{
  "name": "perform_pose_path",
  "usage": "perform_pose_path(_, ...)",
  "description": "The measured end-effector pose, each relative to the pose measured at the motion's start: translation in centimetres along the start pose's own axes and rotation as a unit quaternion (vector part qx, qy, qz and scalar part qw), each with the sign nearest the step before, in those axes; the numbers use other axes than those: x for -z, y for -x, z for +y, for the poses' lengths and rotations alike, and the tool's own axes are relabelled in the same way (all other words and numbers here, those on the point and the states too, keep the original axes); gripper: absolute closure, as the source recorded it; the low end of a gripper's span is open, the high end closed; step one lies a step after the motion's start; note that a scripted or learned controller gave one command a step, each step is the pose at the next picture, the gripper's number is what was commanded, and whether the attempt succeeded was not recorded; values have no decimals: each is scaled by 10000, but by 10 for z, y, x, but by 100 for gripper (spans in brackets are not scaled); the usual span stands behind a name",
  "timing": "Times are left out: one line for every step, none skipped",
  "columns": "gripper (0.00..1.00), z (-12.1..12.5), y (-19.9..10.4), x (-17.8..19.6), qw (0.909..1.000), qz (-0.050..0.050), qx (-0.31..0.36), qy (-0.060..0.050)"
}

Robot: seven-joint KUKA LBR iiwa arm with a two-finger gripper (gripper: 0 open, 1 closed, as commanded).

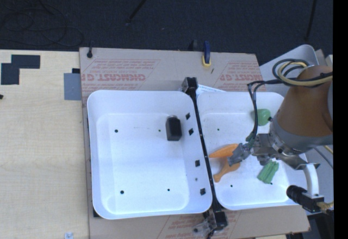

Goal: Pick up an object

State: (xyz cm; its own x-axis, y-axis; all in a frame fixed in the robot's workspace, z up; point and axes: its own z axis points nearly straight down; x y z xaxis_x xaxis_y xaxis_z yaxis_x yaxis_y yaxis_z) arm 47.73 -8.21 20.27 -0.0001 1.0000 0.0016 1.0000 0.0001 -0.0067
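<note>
Two shallow white bins, arm over right bin (239, 200).
Gripper (241, 153) low beside orange carrot-shaped plastic toy (224, 152) in right bin; jaw state: can't tell (too blurred). Green ribbed plastic cylinder (267, 172) just right of carrot; small black block (173, 128) in left bin (103, 178).

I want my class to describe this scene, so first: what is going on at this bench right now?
A grey and orange robot arm reaches into the right bin. Its tool sits low among the items there, right at an orange object; whether it grips it cannot be told. A green cylinder lies beside it, and a green ball sits further back. The left bin holds one small black object.
</note>
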Motion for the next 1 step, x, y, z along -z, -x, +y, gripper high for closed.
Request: perform_pose_path(100, 0, 1, 8, 10000, 6, -10, -23)
